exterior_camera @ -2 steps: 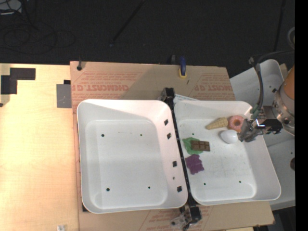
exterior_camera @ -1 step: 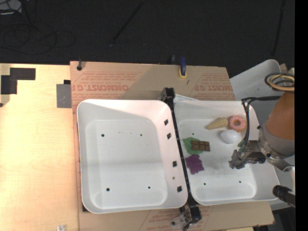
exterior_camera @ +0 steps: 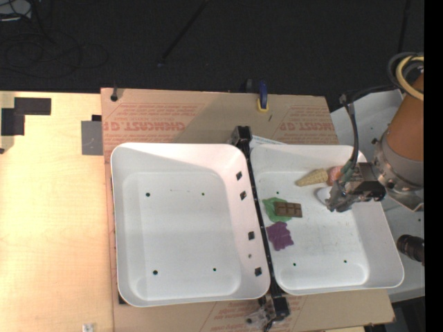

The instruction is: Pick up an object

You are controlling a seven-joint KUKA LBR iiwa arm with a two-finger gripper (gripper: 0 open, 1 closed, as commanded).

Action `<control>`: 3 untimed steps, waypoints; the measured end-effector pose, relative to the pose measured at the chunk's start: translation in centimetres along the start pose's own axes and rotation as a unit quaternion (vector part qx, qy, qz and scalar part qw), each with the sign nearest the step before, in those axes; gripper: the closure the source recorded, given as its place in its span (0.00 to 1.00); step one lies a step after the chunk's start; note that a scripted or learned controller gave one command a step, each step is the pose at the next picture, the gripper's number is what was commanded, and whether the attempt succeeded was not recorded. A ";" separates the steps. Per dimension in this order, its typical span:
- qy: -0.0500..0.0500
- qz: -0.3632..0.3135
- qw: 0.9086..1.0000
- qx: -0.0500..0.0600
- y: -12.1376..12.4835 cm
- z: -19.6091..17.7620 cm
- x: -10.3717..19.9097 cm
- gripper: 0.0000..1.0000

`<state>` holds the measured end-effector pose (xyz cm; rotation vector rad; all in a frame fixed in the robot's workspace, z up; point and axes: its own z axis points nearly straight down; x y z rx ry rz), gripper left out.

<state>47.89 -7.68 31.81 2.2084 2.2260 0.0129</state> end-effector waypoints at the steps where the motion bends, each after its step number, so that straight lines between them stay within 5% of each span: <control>1: 0.000 0.006 1.000 0.014 -1.0 20.5 -3.9 1.00; 2: -0.001 0.001 1.000 -0.003 -0.1 -0.9 0.6 1.00; 3: -0.001 0.002 1.000 0.007 -0.3 -0.9 0.5 1.00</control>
